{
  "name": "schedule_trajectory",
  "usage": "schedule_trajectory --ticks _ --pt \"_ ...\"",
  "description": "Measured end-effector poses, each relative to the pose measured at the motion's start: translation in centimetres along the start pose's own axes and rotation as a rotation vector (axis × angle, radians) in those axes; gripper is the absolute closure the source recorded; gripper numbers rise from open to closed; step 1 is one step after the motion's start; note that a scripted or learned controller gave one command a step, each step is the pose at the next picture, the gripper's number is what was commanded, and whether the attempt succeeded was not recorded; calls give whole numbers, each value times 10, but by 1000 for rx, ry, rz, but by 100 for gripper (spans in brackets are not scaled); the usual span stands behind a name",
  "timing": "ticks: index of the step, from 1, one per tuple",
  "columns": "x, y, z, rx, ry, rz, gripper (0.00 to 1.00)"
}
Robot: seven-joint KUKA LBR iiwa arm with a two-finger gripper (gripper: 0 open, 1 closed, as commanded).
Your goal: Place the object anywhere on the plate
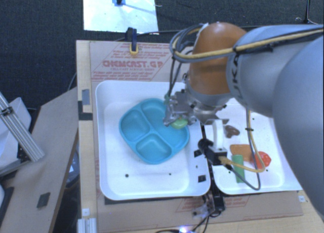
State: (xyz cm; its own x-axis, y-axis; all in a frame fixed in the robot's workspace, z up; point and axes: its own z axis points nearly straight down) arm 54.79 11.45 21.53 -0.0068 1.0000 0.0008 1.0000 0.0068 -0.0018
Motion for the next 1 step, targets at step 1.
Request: schedule_trajectory --ticks 1 --pt "-1 1 -1 -2 0 4 0"
